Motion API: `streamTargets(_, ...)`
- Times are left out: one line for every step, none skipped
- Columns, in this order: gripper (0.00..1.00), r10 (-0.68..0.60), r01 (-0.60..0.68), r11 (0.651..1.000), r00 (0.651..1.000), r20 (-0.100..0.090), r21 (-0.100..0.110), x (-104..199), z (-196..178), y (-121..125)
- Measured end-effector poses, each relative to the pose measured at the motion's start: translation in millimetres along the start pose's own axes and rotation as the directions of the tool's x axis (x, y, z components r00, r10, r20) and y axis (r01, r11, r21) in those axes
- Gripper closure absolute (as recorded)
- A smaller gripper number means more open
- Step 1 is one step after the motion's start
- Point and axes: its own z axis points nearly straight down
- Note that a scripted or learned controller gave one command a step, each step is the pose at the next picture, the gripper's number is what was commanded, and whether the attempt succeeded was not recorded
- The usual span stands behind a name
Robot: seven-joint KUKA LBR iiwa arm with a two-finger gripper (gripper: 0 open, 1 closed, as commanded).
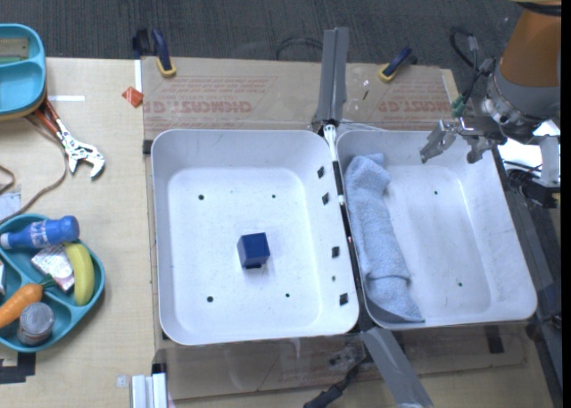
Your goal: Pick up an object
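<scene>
**Blue cube sitting alone as arm is hovering over far bin**

Blue cube (254,249) is resting on the floor of the left bin (178,308), near its middle, well apart from the arm. From my remote station I am watching the grey arm (533,36), orange band showing above the wrist, reaching in from the right and hanging over the upper right corner of the right bin (500,308). Its gripper (456,143) is pointing down and to the left, with the two fingers standing apart and nothing between them. A pale blue towel (377,235) is lying rolled along the right bin's left side, clear of the gripper.
</scene>
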Motion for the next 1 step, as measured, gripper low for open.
streamTargets(1.0, -0.001, 0.001, 1.0, 1.0, 0.001, 0.0, -0.6, -9.1, 0.3)
